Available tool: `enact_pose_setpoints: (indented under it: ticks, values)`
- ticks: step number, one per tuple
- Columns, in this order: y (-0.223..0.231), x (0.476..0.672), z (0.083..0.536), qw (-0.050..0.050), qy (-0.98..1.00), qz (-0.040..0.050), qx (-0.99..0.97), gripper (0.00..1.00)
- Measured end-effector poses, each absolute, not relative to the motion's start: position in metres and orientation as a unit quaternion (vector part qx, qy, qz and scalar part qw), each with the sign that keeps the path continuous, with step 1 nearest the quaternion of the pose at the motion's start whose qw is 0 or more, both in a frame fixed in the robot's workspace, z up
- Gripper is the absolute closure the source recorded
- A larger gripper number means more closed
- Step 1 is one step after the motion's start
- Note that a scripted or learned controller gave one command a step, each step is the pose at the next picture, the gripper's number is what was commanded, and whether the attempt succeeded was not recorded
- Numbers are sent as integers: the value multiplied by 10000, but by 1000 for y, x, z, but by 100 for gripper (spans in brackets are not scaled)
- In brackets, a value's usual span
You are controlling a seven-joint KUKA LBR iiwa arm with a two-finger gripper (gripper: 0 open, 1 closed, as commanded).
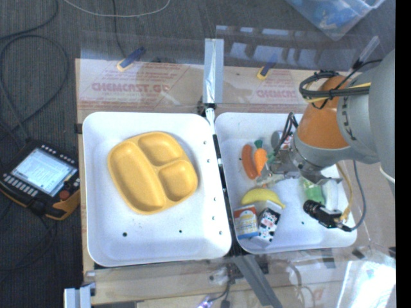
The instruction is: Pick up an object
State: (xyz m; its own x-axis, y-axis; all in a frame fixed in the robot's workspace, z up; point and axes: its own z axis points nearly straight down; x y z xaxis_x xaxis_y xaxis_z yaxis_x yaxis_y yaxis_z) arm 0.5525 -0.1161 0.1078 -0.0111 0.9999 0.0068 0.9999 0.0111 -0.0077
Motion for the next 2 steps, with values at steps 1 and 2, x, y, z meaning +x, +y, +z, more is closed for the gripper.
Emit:
enact_pose_setpoints:
  ticks: [1,2]
  values:
    - [-122,579,91,-24,-6934,-35,-7205,100]
    - [-92,619,176,95,-6377,100,-7701,100]
